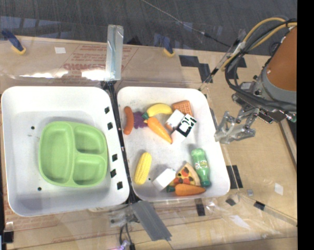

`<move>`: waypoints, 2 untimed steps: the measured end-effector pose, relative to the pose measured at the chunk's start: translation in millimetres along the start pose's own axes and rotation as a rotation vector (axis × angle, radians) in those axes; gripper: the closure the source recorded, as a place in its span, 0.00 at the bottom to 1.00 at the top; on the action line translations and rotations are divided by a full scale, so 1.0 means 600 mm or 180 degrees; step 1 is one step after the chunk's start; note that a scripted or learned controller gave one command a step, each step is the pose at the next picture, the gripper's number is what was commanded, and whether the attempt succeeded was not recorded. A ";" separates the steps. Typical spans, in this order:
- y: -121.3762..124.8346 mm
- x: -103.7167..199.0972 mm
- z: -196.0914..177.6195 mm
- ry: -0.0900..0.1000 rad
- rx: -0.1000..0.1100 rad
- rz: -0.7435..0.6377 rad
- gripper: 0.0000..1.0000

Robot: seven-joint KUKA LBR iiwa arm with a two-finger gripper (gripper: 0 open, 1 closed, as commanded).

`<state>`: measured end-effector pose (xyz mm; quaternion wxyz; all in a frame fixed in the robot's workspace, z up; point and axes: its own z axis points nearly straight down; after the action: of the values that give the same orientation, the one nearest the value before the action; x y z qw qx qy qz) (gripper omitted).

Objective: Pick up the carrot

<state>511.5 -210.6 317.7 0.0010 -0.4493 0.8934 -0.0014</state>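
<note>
The gripper hangs with fingers spread and empty beside the right bin, well short of the carrot.

- A robotics lab is showing here: a grey arm with bundled cables is reaching over a taped tabletop.
- Two white bins are holding toy food and a green divided plate.
</note>
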 end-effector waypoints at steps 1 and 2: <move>0.038 0.027 -0.023 0.0000 -0.0014 -0.0943 1.00; 0.042 0.029 -0.037 -0.0007 -0.0004 -0.2256 1.00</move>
<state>480.9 -209.8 339.6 0.0011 -0.7314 0.6820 -0.0005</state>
